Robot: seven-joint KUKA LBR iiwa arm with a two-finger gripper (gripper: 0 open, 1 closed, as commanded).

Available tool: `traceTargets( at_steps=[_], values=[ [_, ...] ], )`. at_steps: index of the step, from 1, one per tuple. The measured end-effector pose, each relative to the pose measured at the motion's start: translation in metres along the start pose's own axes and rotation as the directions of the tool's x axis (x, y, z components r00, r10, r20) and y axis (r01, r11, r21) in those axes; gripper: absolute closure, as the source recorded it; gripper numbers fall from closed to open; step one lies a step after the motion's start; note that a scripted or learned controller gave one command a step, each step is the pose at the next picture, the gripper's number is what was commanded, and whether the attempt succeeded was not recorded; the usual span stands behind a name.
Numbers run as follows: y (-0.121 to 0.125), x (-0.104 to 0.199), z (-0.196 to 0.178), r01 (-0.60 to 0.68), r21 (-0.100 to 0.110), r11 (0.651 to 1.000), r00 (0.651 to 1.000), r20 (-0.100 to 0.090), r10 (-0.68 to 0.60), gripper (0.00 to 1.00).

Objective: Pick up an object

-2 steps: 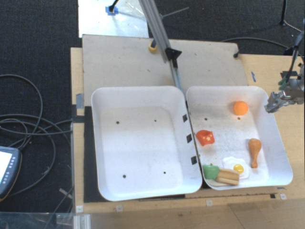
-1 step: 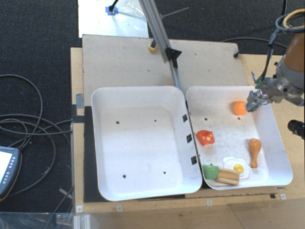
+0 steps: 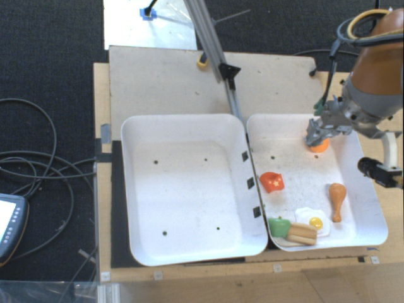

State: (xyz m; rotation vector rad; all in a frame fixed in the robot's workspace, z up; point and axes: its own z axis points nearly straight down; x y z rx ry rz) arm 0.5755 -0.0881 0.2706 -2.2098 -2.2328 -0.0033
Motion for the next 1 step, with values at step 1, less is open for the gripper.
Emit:
traceTargets(
  at_steps=[1],
  values=[
    [0.0144,0.0569,-0.0032,0.001,-0.002,1.000,1.000,0.000,-0.001,1.00]
  ],
)
